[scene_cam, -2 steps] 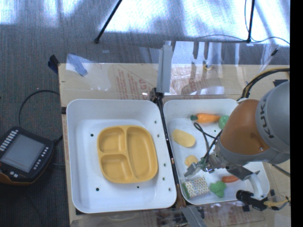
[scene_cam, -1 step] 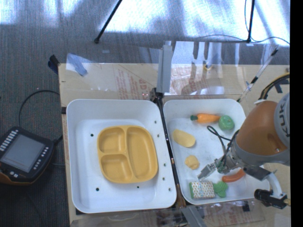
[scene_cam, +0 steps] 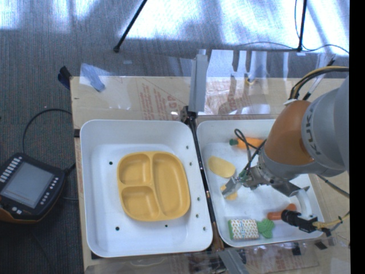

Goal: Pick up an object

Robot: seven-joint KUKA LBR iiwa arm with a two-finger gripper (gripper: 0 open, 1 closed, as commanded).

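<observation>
While the arm (scene_cam: 308, 138) reaches in over the right bin (scene_cam: 217, 131), its gripper (scene_cam: 231, 188) hangs low above the bin floor, fingers pointing down and toward the divider between the two bins. A small yellow piece (scene_cam: 230, 195) sits right at the fingertips, apparently between them, so the fingers look pinched on it, though the view is too coarse to be sure of the contact. Just above the gripper lies a pale yellow oval (scene_cam: 221, 166), close by but apart from it. Farther up, behind the wrist, an orange carrot (scene_cam: 249, 142) with a green end lies near the bin's back wall, crossed by a black cable. Below the gripper, near the front wall, rests a dotted white block (scene_cam: 243, 229) with a green toy (scene_cam: 265, 228) touching its side. Beyond these, under the arm, a small red piece (scene_cam: 275, 215) lies by a black fitting. Well off past the divider, the left bin (scene_cam: 97, 153) holds a yellow tray (scene_cam: 153, 185) with three compartments.
</observation>
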